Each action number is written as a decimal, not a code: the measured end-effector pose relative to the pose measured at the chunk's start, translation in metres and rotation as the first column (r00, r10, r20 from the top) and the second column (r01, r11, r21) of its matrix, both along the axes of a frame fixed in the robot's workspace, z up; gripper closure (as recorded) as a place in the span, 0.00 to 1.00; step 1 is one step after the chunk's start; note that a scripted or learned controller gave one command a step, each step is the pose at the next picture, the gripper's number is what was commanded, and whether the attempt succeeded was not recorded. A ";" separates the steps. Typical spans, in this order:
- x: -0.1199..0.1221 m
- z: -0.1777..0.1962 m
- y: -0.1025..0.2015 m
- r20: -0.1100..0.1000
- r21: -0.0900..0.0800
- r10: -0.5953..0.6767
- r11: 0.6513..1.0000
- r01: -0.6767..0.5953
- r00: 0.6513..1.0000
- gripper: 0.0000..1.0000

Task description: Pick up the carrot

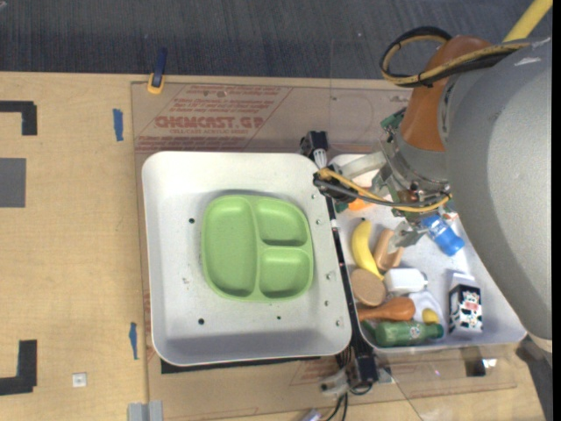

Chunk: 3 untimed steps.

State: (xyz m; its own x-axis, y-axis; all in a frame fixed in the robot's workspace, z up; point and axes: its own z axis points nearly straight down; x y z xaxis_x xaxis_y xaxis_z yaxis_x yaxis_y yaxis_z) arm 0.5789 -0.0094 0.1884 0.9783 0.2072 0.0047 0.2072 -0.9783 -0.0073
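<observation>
1. The left white bin holds a green divided plastic plate.
2. The right white bin holds a yellow banana; the orange carrot lies below it.
3. The gripper hangs right of the banana; its grip is seemingly unclear.

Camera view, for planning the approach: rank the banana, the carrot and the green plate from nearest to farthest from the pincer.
Measured from the pincer in the right bin:
1. Banana, just to its left in that bin.
2. Carrot, lower in that bin, toward the near wall.
3. Green plate, across the divider in the left bin.
</observation>
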 end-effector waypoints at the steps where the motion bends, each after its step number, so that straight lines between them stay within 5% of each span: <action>1: -0.002 -0.004 -0.004 -0.008 -0.004 -0.007 1.000 0.007 1.000 0.00; 3: -0.002 -0.004 -0.004 -0.008 -0.004 -0.007 1.000 0.007 1.000 0.00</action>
